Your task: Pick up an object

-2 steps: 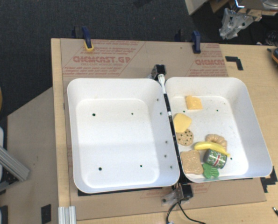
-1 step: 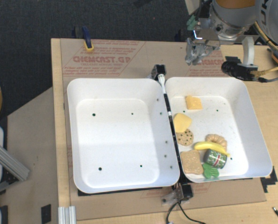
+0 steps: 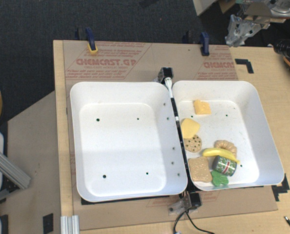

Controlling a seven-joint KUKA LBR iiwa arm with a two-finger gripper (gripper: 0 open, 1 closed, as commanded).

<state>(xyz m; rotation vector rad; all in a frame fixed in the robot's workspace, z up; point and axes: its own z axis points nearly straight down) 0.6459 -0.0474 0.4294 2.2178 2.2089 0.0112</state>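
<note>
Approach step: gripper [image 3: 241, 29] raised beyond right bin [image 3: 261, 106], grip state unreadable; next, descend toward banana [image 3: 220, 153].

pale grey metal gripper [image 3: 242, 30], silvery wrist

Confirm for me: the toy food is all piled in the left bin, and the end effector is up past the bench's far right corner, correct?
Not quite. The camera view shows the toy food, such as the banana and cookie, in the right bin, not the left bin. The end effector is indeed up past the bench's far right corner.
</note>
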